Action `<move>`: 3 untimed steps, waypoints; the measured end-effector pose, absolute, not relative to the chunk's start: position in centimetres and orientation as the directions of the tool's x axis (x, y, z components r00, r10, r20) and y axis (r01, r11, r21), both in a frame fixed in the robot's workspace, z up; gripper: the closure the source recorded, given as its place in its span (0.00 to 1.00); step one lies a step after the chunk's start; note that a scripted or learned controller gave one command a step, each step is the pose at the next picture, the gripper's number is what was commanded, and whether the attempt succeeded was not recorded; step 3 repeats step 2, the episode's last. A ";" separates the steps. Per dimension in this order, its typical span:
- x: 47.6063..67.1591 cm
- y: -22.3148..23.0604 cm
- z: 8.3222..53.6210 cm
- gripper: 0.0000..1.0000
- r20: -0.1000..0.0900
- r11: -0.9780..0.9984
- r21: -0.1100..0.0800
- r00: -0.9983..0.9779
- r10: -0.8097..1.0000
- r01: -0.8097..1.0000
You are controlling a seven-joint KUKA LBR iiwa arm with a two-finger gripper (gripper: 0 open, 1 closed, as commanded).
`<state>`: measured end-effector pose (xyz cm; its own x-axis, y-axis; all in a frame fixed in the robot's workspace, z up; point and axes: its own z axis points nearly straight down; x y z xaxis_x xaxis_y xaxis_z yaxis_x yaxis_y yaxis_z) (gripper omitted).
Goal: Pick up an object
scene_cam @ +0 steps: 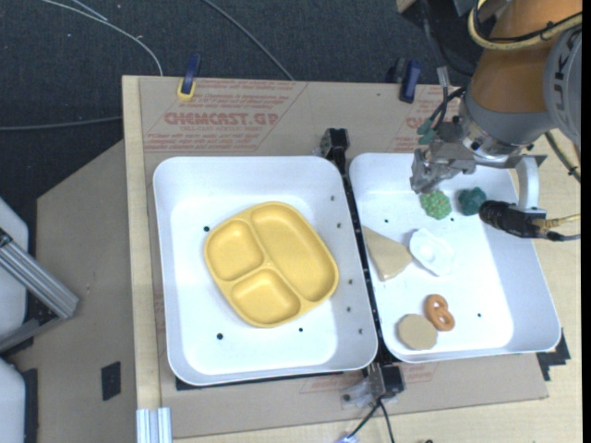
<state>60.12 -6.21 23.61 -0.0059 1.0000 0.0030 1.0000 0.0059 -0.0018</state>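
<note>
Claw [432,185]: steel two-finger unit on the grey arm with orange band, set over the upper part of the right bin; whether released or clenched cannot be told.
Green floret [437,203]: light green knobbly piece, directly under the claw tips, touching or nearly so; not seen gripped.
Dark green piece [472,199]: just right of the claw, beside the floret.
White lump [432,250]: below the claw, on the bin floor.
Tan wedge [388,254]: below and left of the claw.
Orange pretzel [440,311]: well below the claw.
Tan round [417,331]: well below, touching the pretzel.
Right bin [526,293]: white, shallow, under the claw.
Left bin [175,247]: far left of the claw, on the desk.
Yellow tray [270,262]: three compartments, in the left bin.
</note>
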 end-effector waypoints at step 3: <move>58.1 4.7 21.7 1.00 0.002 0.005 -0.004 -0.005 1.000 1.000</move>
